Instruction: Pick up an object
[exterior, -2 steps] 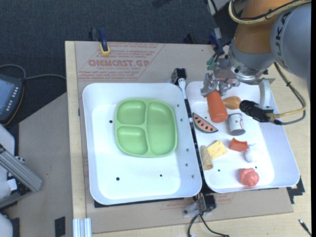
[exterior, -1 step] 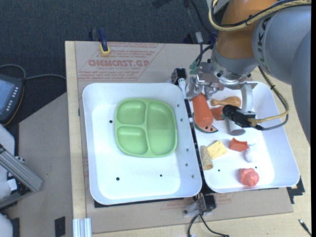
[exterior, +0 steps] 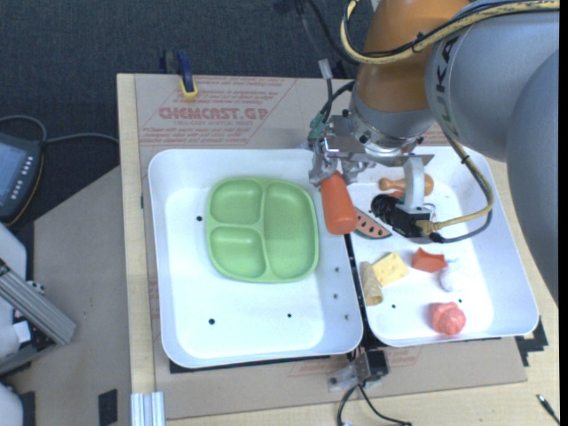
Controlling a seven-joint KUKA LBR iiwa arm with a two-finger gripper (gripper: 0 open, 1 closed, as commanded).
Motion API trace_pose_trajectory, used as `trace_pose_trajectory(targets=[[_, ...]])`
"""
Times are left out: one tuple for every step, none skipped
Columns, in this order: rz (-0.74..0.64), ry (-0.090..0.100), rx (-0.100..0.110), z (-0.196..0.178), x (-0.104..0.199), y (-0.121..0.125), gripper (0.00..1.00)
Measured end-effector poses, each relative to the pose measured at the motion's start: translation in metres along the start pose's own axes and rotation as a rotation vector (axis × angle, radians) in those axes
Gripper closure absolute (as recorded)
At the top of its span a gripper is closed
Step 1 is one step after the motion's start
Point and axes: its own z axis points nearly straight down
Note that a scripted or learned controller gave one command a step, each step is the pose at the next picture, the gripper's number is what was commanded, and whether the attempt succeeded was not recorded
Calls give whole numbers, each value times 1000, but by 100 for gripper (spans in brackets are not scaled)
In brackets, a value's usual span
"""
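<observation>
Item: my claw point(exterior: 335, 169), upper centre of frame, above the seam between bins; closed on the top end of the orange carrot point(exterior: 336, 204); carrot hangs directly below it, long axis near vertical in frame, over the right bin's point(exterior: 497, 318) left edge.

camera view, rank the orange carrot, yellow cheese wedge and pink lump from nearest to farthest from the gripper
1. Orange carrot: right under the gripper, over the seam between the bins.
2. Yellow cheese wedge: right bin, lower down the view.
3. Pink lump: right bin, near its front corner.
</observation>
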Motion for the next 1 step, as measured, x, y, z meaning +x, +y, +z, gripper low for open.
trace_pose_trajectory(targets=[[2, -1, 1, 4, 29, -3, 100]])
